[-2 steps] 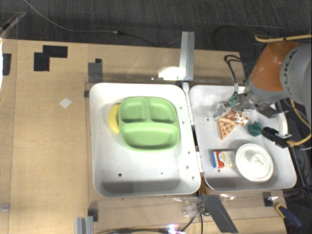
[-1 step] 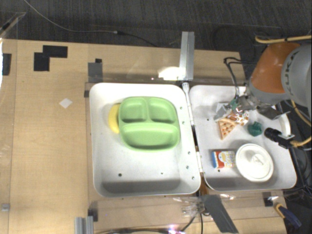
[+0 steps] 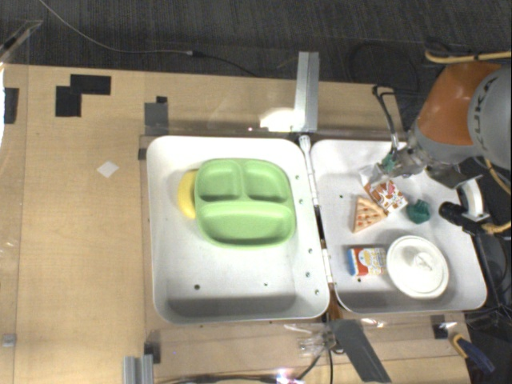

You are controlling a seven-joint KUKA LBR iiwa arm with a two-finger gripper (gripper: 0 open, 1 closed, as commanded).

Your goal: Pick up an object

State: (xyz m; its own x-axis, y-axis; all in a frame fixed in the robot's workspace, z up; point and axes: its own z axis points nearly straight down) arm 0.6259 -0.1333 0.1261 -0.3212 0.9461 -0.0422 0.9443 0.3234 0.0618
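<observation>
Evidently the pick is not yet made. The gripper (image 3: 398, 163) hangs low over the right bin (image 3: 336, 290), near its far edge; whether its jaws are wide or narrow cannot be told, and nothing is seen between them. Just beside it lies a red-and-white packet (image 3: 384, 194), then a pizza slice (image 3: 368, 214), a small teal piece (image 3: 418, 210), a small carton (image 3: 365, 261) and a white bowl (image 3: 418, 266). A green tray (image 3: 242, 201) covers a banana (image 3: 186, 195) in the left bin (image 3: 232, 294).
</observation>
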